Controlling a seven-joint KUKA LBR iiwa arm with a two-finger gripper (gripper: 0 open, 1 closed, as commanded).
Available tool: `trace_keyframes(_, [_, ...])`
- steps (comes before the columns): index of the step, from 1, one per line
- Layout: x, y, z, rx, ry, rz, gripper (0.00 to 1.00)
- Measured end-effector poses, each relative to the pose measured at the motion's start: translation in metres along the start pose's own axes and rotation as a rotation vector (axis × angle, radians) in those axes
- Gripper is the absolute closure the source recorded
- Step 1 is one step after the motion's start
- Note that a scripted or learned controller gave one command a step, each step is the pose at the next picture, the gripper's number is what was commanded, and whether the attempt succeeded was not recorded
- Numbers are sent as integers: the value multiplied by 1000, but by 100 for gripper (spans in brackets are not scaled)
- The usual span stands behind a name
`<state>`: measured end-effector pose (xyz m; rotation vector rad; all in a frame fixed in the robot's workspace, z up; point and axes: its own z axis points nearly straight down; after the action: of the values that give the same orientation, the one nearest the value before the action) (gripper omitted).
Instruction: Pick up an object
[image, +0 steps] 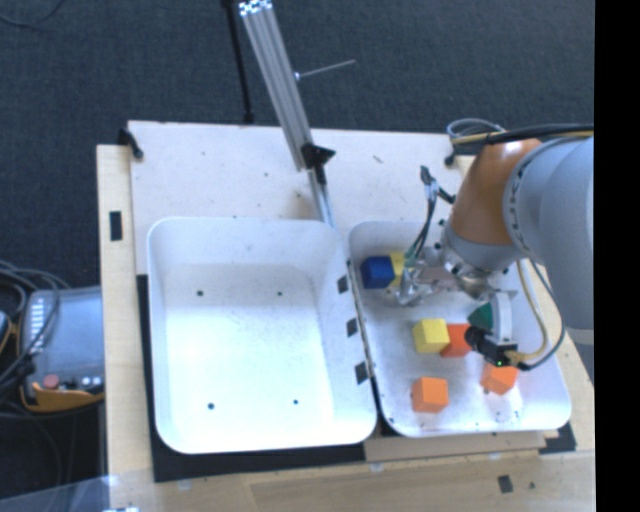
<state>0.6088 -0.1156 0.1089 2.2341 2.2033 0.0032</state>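
A pale wooden bench (230, 170) is bearing two shallow white plastic bins (250, 330) (540, 405), one under the claw (408, 290), the other beside it.

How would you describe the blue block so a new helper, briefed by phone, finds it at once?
Look in the right-hand white bin, at its far left corner beside the divide between the two bins. The blue block sits there, just left of the end effector. It is the one blue cube; the others are yellow, orange or green.

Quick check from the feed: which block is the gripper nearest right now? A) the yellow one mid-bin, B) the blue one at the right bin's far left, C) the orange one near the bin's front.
B: the gripper sits right beside the blue block.
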Motion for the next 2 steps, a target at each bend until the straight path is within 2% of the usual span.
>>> trace_keyframes(1, [4, 8, -61, -3, 0, -19, 100])
trace_keyframes(2, [-4, 4, -121, -3, -1, -15, 100])
